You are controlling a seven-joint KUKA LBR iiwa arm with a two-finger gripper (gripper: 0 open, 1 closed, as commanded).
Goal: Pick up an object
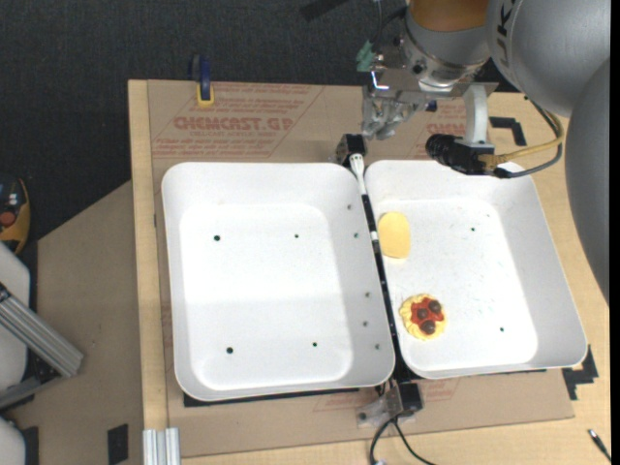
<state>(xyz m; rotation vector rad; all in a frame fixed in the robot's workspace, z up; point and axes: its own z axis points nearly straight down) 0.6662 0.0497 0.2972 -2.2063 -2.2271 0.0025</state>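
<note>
Basically smooth yellow oval (394, 234), bumpy round pizza toy (424, 316); gripper (386, 124) grip state unclear.

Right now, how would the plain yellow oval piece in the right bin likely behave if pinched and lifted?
The smooth pale-yellow oval piece looks rounded and glossy, so it may slip between fingers. It lies flat and low, so probably won't roll, though it gives little height to grip. It sits close to the shallow white right bin's left wall, which may crowd a grasp.
</note>
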